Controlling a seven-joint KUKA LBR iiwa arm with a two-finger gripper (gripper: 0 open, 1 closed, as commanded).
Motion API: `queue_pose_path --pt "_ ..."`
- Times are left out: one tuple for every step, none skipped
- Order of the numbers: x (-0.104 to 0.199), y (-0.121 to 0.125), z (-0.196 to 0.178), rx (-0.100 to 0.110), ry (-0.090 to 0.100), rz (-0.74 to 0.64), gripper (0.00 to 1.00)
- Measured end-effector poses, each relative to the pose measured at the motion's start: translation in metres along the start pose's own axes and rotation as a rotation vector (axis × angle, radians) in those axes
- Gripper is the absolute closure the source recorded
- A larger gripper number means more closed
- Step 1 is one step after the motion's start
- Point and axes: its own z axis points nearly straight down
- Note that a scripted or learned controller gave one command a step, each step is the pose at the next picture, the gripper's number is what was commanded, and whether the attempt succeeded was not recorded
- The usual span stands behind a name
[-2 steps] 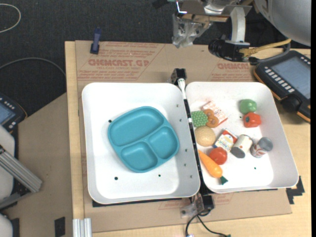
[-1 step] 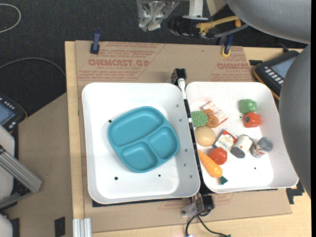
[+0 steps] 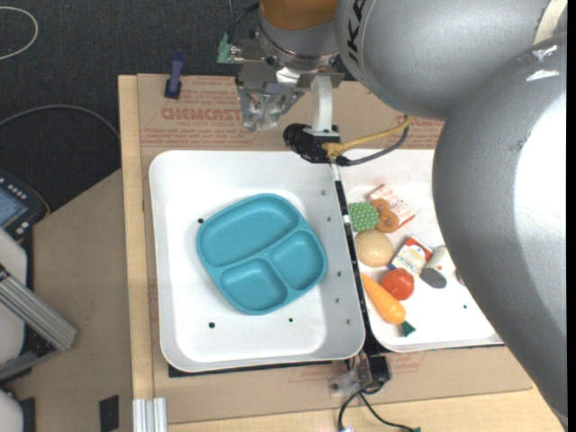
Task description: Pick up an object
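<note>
Task not begun: end effector [image 3: 261, 108], state indiscernible, is positioned beyond the bins; carrot [image 3: 384, 301] and tomato [image 3: 397, 283] remain unpicked.

Brown bench [image 3: 144, 241] carries left bin [image 3: 175, 268], right bin [image 3: 450, 331], side by side.

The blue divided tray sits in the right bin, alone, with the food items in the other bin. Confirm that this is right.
Not quite. The camera view shows the blue divided tray in the left bin, not the right. It is alone there, and the food items, such as the carrot and tomato, lie in the right bin.
</note>
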Motion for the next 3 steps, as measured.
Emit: queue_pose_path --pt "0.036 -0.017 0.056 -0.006 0.003 -0.006 1.00" --pt "0.034 -0.045 -0.054 -0.028 0.009 -0.004 1.00" --pt "0.033 -0.016 0.044 -0.007 0.001 0.000 1.00"
